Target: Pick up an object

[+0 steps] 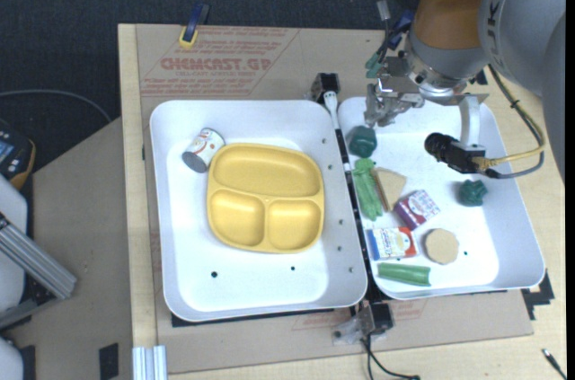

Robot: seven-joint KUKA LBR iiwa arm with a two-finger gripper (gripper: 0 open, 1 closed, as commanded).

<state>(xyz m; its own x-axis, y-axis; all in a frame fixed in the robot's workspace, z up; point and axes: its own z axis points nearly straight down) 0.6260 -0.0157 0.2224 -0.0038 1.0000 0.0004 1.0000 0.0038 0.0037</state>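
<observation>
Camera view, contents by bin.

Left bin [171, 216]: two items. One yellow three-compartment tray [266, 196], lying flat near the centre; one small cup [201, 148] on its side, touching the tray's upper-left corner. Open white floor runs along the front and left edges.

Right bin [512, 234]: eight items.
- One dark green round piece [362, 139] near the bin's upper-left corner.
- One light green long piece [366, 189] along the left wall.
- One tan wedge [390, 186] just beside it.
- One purple packet [417, 209].
- One red, white and blue packet [393, 243].
- One round tan disc [441, 246].
- One green flat piece [403, 274] at the front edge.
- One small dark green lump [471, 191] toward the right, with bare floor around it.

Gripper [384, 110]: poised over the right bin's upper-left corner, just above the dark green round piece. Whether it is parted or closed cannot be told; nothing is seen held.
</observation>
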